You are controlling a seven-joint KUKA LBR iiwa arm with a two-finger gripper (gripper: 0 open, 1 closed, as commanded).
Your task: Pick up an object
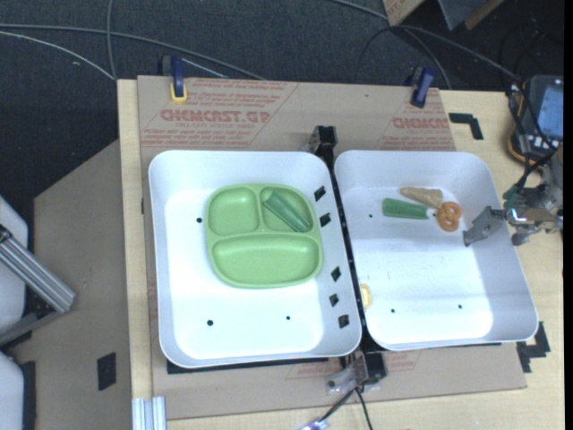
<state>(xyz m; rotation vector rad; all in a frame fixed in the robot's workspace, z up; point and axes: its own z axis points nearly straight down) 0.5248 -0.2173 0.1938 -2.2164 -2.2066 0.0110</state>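
In the right bin [448, 303], near its far side, lie a green stick-shaped object [405, 210], a tan piece [421, 194] and a small orange ring-shaped piece [448, 215], close together. A green divided plate [264, 258] sits in the left bin [242, 330], and a dark green object [288, 210] lies in the plate's far right compartment. My gripper [481, 226] is at the right rim of the right bin, a short way right of the orange piece and apart from it. Nothing shows in its grasp.
A small yellow bit [364, 295] sits at the right bin's left rim. Black clips [337, 276] line the seam between the bins. Blue clamps [178, 77] [421, 83] hold the board at the far edge. Cables and equipment [537, 124] stand at the right.
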